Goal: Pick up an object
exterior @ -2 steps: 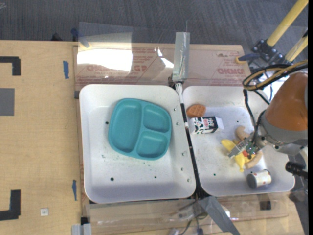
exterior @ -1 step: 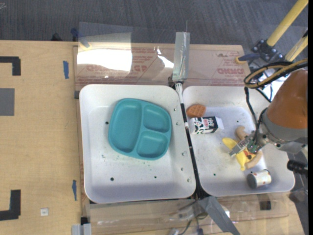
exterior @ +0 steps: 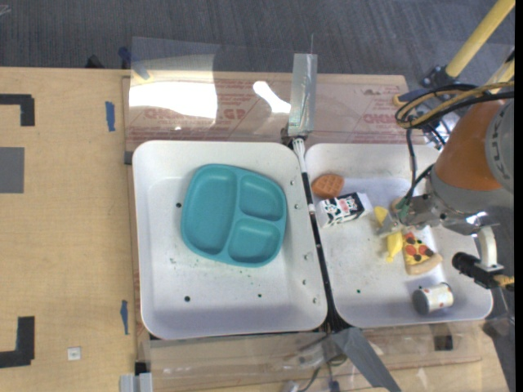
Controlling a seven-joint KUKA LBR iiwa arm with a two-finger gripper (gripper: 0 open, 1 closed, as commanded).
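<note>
The right bin (exterior: 364,299) holds several small items: an orange round piece (exterior: 328,184), a small black-and-white milk carton (exterior: 341,208) lying on its side, a small yellow piece (exterior: 381,216), a yellow banana-like toy (exterior: 394,245), a pizza-slice toy (exterior: 420,253) and a grey-and-white cylinder (exterior: 432,298). My gripper (exterior: 406,211) hangs low over the right bin's middle, just right of the small yellow piece and above the pizza slice. I see nothing held in it.
A teal divided plate (exterior: 234,214) lies in the left bin (exterior: 147,243). The arm's grey body and orange band (exterior: 470,149) cover the right bin's far right side, with yellow and black cables above it. The ridge between the bins runs down the middle.
</note>
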